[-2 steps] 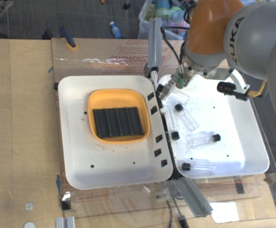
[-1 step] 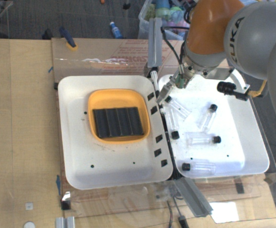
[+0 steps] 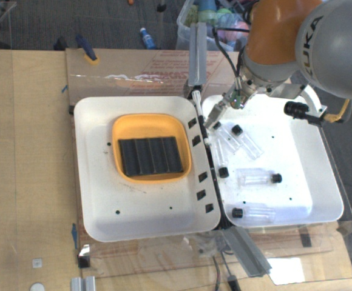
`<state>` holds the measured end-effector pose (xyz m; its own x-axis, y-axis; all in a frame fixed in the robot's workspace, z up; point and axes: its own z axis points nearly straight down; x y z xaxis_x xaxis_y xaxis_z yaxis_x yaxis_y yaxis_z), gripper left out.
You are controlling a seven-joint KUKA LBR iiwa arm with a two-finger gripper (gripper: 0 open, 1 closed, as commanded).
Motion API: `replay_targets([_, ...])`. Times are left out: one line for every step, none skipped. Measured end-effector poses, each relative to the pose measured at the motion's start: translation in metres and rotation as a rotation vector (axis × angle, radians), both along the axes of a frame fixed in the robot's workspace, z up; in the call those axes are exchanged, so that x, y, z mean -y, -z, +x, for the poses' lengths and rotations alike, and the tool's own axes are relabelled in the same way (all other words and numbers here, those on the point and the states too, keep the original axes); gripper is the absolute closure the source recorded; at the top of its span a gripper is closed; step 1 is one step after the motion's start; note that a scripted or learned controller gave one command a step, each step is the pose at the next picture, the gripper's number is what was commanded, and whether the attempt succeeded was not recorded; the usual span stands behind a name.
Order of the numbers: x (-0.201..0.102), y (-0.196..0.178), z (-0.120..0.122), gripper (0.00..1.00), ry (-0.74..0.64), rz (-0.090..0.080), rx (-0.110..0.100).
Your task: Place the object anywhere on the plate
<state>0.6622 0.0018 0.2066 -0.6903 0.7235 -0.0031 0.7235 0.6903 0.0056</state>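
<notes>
Hand point(image 3: 215, 115): over right bin point(image 3: 321, 180), near divider; finger state could not be told.
Plate point(image 3: 152, 147): left bin point(image 3: 91, 180), holding black block point(image 3: 150, 156).
Vials point(image 3: 249, 144): right bin.

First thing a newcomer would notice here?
The orange plate in the left bin, with a dark ridged block lying on it. Then the big grey and orange arm at top right, its tool hanging over the near-left corner of the right bin, where clear black-capped vials lie scattered.
</notes>
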Motion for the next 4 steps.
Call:
replay_targets([-0.001,-0.011,0.001,1.0,0.001,0.003,0.006])
replay_targets([-0.002,-0.03,0.0,1.0,-0.064,-0.002,0.002])
replay_targets([0.007,-0.026,-0.001,1.0,-0.18,-0.002,-0.003])
replay_targets([0.023,-0.052,-0.011,1.0,-0.211,-0.003,0.003])
